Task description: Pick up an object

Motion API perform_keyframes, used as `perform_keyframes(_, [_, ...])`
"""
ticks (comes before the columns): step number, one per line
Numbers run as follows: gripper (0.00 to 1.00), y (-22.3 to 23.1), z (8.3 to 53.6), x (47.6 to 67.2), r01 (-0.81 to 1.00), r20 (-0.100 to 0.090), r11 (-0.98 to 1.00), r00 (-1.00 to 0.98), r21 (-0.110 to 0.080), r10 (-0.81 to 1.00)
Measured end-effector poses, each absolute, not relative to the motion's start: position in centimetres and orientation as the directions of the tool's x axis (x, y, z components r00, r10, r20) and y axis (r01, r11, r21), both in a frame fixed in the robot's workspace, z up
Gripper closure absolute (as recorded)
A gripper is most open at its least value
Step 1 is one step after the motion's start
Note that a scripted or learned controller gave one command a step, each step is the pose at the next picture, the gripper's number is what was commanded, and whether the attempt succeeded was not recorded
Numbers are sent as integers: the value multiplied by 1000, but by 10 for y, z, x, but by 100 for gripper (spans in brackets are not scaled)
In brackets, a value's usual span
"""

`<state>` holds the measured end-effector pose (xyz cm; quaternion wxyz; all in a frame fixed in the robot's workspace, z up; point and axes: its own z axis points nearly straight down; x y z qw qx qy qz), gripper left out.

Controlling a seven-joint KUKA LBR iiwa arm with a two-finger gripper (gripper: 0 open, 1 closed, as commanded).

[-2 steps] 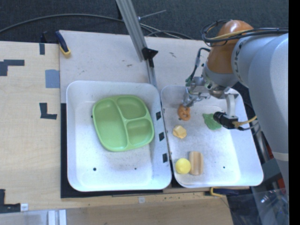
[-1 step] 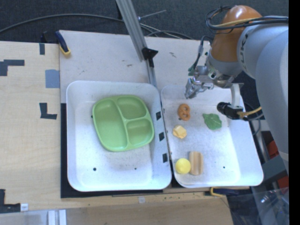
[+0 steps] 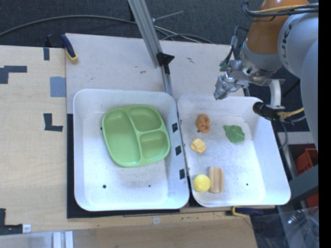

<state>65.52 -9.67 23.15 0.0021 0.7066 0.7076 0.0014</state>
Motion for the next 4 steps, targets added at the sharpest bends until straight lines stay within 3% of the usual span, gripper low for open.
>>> perform_keyframes(1, [100, -96, 278, 656, 1000, 0, 2, -2, 4, 1000])
perform_keyframes(4, [100, 61, 244, 590, 1000, 1, 7, -7, -5, 1000])
